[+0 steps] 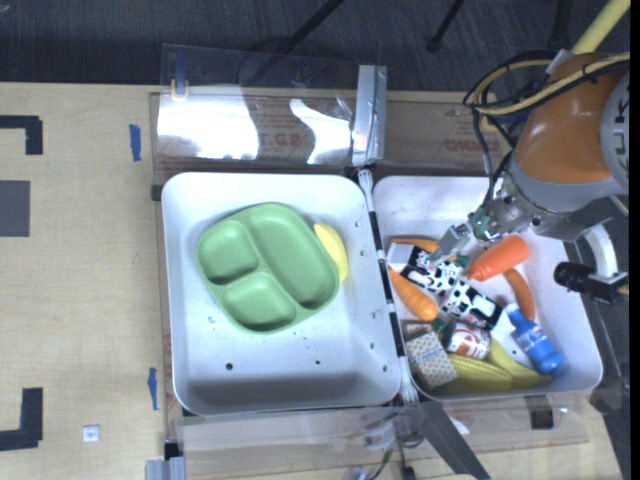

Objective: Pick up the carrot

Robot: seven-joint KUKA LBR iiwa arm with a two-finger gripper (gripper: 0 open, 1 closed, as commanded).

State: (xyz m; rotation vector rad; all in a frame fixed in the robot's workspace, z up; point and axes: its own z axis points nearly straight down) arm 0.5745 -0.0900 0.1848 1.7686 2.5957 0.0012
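A robotics lab, by every sign. Pale wooden bench (70, 268) marked with black corner brackets (22, 133) and blue tape tabs (135, 141). Two shallow white bins (190, 358) set side by side, with a clear plastic screen (260, 118) at the far side. Bundled cables (510, 83) looped at the far right, dark tripod legs (340, 8) over grey carpet (100, 18) beyond. Toy food jumbled in the right bin (585, 358).

Pale wooden bench (70, 298), dark, perhaps carpeted floor (200, 8)
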